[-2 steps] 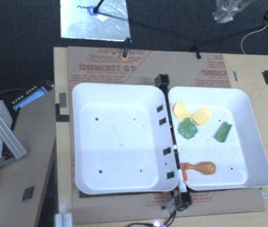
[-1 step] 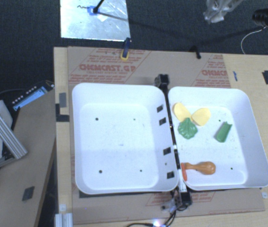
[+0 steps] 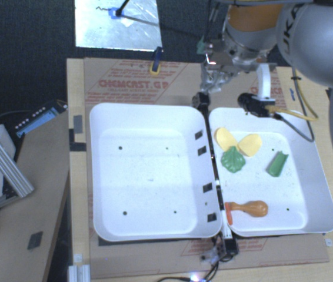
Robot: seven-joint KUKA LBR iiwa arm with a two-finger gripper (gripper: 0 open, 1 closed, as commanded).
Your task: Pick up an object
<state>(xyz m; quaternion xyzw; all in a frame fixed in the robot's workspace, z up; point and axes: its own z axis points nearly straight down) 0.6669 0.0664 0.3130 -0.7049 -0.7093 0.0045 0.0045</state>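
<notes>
Orange drumstick-shaped toy [image 3: 247, 208] lay closest to camera, front of right bin [image 3: 313, 216], next to divider. Behind it: green leafy piece [image 3: 233, 160], two yellow chip-like pieces [image 3: 226, 138] [image 3: 250, 145] touching it, green block [image 3: 277, 164] off alone. Left bin [image 3: 96, 175] held none of these.

Tool [image 3: 213, 82] hovered over back edge of worktop near bin junction, well apart from toys; couldn't tell how wide it was, nothing visibly in it.

My guess: all light, stiff plastic, probably slippery. Green block looked easiest, pinch across narrow sides. Drumstick: grab thin neck.
</notes>
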